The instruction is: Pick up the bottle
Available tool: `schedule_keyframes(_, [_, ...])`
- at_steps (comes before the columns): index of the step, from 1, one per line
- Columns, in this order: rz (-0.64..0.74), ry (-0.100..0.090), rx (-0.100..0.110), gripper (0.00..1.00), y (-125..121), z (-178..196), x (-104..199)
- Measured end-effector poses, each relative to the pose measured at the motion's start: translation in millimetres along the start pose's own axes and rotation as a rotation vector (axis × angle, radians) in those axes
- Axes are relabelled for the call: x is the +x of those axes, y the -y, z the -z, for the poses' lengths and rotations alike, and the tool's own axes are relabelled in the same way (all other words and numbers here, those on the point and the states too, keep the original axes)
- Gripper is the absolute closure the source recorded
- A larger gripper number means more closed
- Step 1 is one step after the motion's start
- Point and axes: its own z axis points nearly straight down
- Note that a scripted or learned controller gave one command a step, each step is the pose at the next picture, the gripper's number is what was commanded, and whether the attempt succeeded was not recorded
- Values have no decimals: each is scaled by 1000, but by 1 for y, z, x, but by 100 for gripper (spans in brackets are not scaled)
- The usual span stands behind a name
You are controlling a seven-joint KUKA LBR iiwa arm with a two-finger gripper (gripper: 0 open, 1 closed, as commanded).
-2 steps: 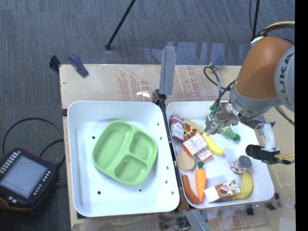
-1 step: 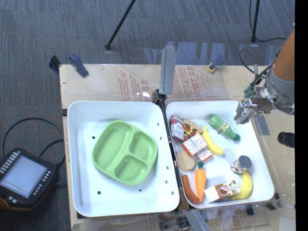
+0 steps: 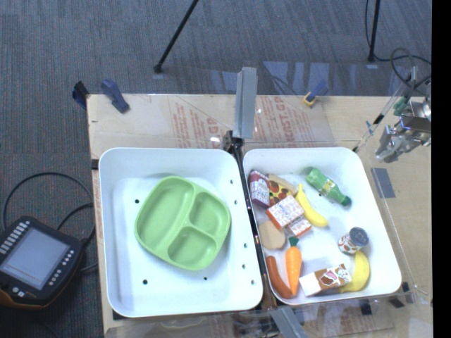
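Camera view: green bottle (image 3: 328,186) lies on its side in the right bin (image 3: 373,189), upper part, just right of a banana (image 3: 311,208). Carrot (image 3: 293,260) and small can (image 3: 352,241) lie nearer the front. Left bin (image 3: 113,189) holds a green divided plate (image 3: 184,222). Gripper (image 3: 396,146) hangs outside the right bin's far right corner, nothing between its fingers; opening cannot be judged.

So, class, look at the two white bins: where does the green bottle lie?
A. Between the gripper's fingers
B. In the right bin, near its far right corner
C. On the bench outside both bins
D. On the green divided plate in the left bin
B: the green bottle lies on its side in the right bin, near its far right corner, just beyond a banana.
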Motion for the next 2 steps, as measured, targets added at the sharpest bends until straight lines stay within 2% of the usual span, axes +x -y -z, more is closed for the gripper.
schedule_keyframes(1, [-236, -2, 5, 100, -20, -196, 10])
schedule_keyframes(2, [-250, -1, 1, 100, -41, -110, 74])
